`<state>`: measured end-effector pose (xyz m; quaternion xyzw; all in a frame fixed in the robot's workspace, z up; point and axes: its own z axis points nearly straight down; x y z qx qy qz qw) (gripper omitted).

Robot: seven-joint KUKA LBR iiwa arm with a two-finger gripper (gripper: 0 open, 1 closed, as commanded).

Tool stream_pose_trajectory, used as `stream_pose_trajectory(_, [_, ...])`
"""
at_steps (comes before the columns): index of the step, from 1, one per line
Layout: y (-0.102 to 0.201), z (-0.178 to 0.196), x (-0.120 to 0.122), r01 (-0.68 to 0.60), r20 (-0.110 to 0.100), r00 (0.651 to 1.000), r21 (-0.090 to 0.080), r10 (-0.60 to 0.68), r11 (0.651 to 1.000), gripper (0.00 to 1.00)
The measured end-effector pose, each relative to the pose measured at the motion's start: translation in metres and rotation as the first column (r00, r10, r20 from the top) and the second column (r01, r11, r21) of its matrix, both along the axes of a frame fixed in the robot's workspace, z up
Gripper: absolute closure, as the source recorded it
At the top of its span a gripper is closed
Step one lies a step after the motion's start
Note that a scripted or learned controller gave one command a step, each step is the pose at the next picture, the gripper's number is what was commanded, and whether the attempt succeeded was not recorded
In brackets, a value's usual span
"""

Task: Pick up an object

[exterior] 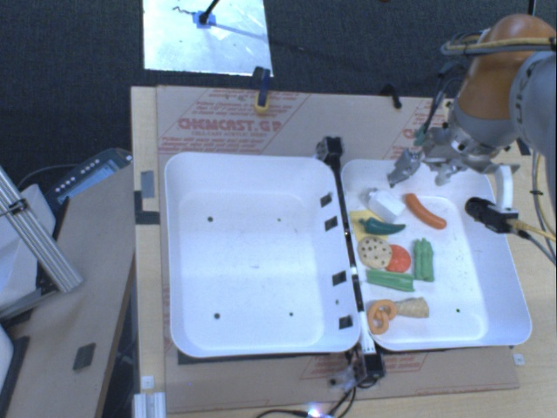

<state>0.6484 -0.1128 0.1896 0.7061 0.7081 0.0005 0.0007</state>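
My end effector point(426, 168) hangs spread and empty above the right bin point(500, 320), because the toy sausage point(425, 212) lies just below.

Just below the gripper point(426, 168), a small white block point(384, 205) is lying flat in the right bin point(496, 320), tilted a little. Beside it, under the gripper's right side, an orange-red sausage point(426, 212) is lying at a slant. Further from the gripper, a dark green pepper point(381, 226) is resting just past the block. Below that, a speckled tan cookie point(374, 252) is touching a red tomato slice point(399, 258), with a bunch of green beans point(423, 259) standing alongside. A green pod point(389, 279) is lying beneath them. Farthest from the gripper, an orange pretzel point(380, 315) is sitting against a beige piece point(412, 307).
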Motion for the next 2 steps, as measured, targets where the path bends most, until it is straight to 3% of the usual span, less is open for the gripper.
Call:
stream_pose_trajectory(1, [0.005,-0.111,-0.073,0.004,-0.011,1.000,0.003,-0.004,1.000,0.00])
stream_pose_trajectory(2, [0.004,-0.094,-0.068,0.001,0.001,1.000,0.000,-0.001,1.000,1.00])
